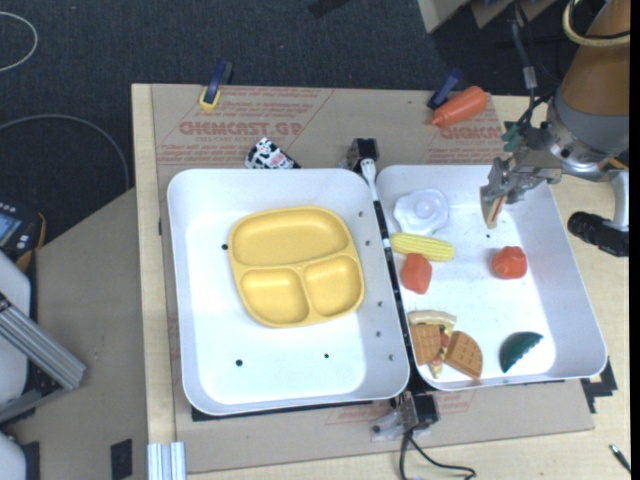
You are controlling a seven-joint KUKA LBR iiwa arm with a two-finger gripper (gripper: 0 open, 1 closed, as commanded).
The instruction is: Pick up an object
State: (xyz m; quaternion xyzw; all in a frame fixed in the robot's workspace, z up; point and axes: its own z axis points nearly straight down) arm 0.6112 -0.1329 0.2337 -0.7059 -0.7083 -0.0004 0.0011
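Note:
My gripper (492, 211) hangs over the back of the right bin (570, 268), fingers pointing down, with nothing visible between them. Just below and to its right lies a red tomato-like piece (509, 262). In the same bin are a white lid-like cup (421, 209), a yellow corn cob (421, 245), an orange-red piece (416, 273), toast and waffle pieces (447, 347) and a dark green piece (520, 347). The fingers are close together, too small to judge.
The left bin (200, 348) holds a yellow divided plate (293, 264). Behind the bins on the cardboard lie an orange carrot-like item (460, 106), a black-and-white toy (270, 154) and a blue-yellow clamp (213, 85). A black clip (363, 152) sits between the bins.

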